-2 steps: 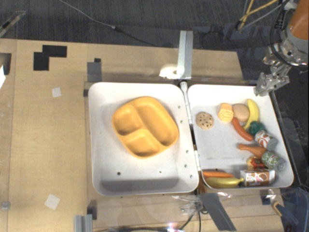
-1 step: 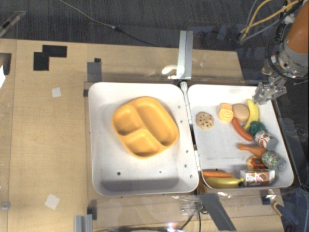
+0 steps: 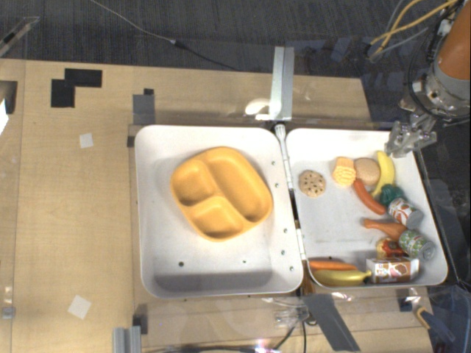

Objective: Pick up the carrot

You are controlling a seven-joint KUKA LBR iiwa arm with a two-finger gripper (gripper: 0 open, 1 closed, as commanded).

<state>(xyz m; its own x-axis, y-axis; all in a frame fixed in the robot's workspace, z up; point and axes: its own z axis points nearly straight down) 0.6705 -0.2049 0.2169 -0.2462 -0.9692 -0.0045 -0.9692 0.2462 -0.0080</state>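
Observation:
The carrot (image 3: 333, 265) is a slim orange piece lying flat along the front wall of the right bin (image 3: 335, 219), just behind a yellow banana (image 3: 341, 276). My gripper (image 3: 409, 136) hangs over the back right corner of that bin, far from the carrot and above the bin's rim. Its fingers look open and there is nothing between them.
The right bin also holds a cookie (image 3: 312, 183), a corn piece (image 3: 344, 172), a bun (image 3: 366, 170), a second banana (image 3: 385, 172), a red sausage (image 3: 369, 197), a green vegetable (image 3: 391, 194) and several cans (image 3: 406, 230). A yellow divided plate (image 3: 219, 193) lies in the left bin.

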